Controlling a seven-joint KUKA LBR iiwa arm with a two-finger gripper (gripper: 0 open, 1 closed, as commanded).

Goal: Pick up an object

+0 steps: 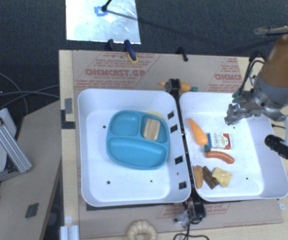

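Note:
My gripper (232,116) hangs over the right bin (271,154), near its upper right part, above and to the right of the toys. Below and left of it lie an orange carrot (198,131), a small red-and-blue packet (219,141) and a sausage (220,157). Near the bin's front sit a bread-coloured piece (198,176), a dark brown piece (209,177) and a yellow cheese wedge (223,176). I see nothing between the fingers.
The left bin (93,184) holds a blue divided plate (133,156) with a tan bread slice (151,129) in one compartment. A black divider (182,144) runs between the bins. The arm's grey and orange body (284,69) stands over the right bin's far corner.

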